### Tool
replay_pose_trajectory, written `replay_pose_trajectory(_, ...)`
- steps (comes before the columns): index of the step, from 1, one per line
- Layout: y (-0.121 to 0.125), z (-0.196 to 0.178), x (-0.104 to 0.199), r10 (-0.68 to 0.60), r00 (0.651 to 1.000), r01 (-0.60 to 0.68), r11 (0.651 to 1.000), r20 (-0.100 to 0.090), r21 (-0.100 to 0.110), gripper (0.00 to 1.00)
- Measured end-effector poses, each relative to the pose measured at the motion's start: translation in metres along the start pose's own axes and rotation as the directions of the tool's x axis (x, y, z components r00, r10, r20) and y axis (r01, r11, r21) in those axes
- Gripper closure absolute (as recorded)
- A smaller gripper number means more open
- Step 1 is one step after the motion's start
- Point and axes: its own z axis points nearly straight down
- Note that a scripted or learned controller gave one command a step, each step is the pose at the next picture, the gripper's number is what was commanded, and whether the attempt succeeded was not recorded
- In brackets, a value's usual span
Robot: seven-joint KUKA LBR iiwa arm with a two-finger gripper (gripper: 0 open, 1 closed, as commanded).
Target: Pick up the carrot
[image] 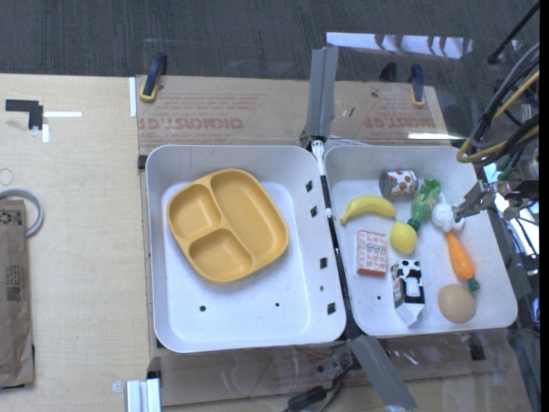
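Two shallow white bins sit side by side on a bench. The left bin (171,316) holds a yellow divided plate (226,224). The right bin (360,316) holds several toy foods. The carrot (460,257) lies near that bin's right edge, below its middle, with its long axis running roughly from the bin's far edge toward its near edge, tilted slightly rightward. The gripper (473,202) hangs near the same right edge, just beyond the carrot's far end, so the carrot lies nearward of the jaws. Whether the jaws are open or closed cannot be told. Nothing appears held.
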Motion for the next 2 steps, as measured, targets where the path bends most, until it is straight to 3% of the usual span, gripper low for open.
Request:
replay_pose_trajectory(1,0.006,0.084,-0.016,0.084,0.996,-0.084,0.996,0.0,0.0,0.0)
replay_pose_trajectory(2,-0.015,-0.02,-0.002,0.176,0.984,-0.176,0.984,0.001,-0.001,0.0)
